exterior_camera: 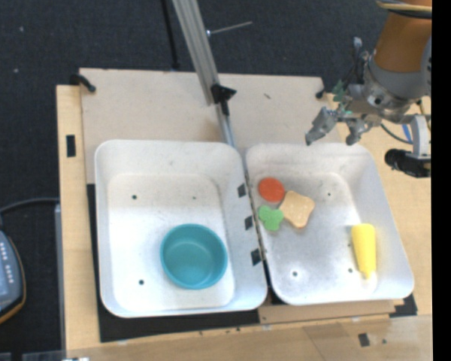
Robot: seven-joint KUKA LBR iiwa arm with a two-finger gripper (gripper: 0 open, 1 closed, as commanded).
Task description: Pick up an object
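Nearest the lens, at the lower left edge, sits a grey and orange handheld controller (0, 277) with a cable, off the bench. Claw (336, 132): two dark fingers spread apart, nothing between them, touching nothing; it hangs above the far rim of the right bin (327, 288), near that bin's back edge. Arm (402, 40): orange band above a grey wrist, entering from the upper right, with blue and black cables beside it. Right bin contents: one red round piece (270, 189) toward the middle left; one tan bread-shaped piece (298, 208) just beside it, touching or nearly so; one small green piece (270, 218) directly below the red one and against the tan one; one yellow corn-like piece (364, 250), lying lengthwise near the right wall, well apart from the other three. All four lie on the bin floor, well apart from the claw. Left bin (120, 164) contents: one teal bowl (194, 256), upright, in the near right part. Behind the bins: a slanted metal pole (199, 47) rising from the gap between them, over a pale board (150, 100) on the bench.
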